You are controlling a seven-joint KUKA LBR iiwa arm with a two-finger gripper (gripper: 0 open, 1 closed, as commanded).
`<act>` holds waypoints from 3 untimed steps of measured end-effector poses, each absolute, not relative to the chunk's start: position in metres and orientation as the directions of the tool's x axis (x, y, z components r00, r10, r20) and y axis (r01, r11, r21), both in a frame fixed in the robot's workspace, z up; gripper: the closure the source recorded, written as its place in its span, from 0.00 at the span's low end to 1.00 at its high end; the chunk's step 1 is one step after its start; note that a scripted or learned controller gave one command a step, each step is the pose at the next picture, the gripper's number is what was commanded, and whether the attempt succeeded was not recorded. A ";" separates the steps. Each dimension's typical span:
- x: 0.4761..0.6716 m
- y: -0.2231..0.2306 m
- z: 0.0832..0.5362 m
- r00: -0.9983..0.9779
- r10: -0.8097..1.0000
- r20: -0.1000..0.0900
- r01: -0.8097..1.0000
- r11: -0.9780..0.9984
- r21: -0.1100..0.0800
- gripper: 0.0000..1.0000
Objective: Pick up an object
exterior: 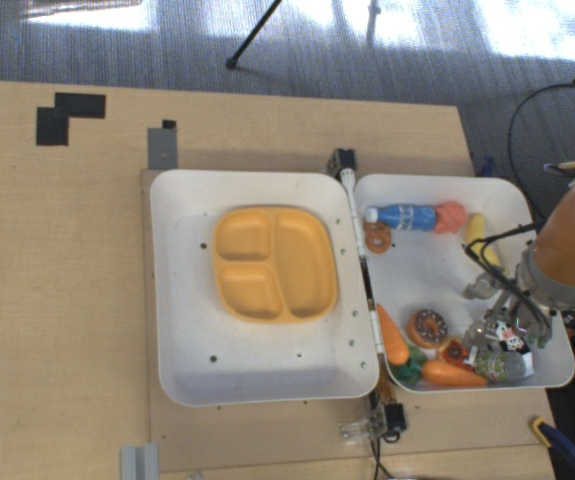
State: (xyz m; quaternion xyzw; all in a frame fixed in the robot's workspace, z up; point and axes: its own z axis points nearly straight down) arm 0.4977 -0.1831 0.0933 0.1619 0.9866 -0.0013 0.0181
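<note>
Gripper (502, 333) low in right bin (422, 258), perhaps touching clutter; finger state unclear; yellow tray (272, 265) in left bin (182, 298).

wooden bench (57, 268) (black tape patches (67, 116)); tripod legs (267, 13)

The left bin (182, 298) has one obstacle: an orange tray (272, 264) at its centre. Open floor rings the tray on all sides, widest at 6 and 9 o'clock.

In the right bin (419, 186), open floor lies in the middle. At 12 o'clock a blue bottle (404, 217) lies along the far wall, a pink item (451, 216) touching its right end and a small brown ring (377, 236) just below its cap. At 2 o'clock lies a yellow item (478, 234). From 6 to 8 o'clock two carrots (394, 338) (451, 374) and a doughnut (428, 326) crowd the near wall. The gripper (502, 330) and cables (497, 248) block 3 to 5 o'clock.
</note>
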 end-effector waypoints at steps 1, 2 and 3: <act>0.498 -0.190 0.093 -0.997 -0.070 -0.035 -0.069 0.998 -0.005 0.00; 0.501 -0.203 0.093 -0.941 -0.337 -0.032 -0.337 0.941 -0.012 0.00; 0.515 -0.202 0.097 -0.703 -0.711 -0.009 -0.712 0.703 -0.001 0.00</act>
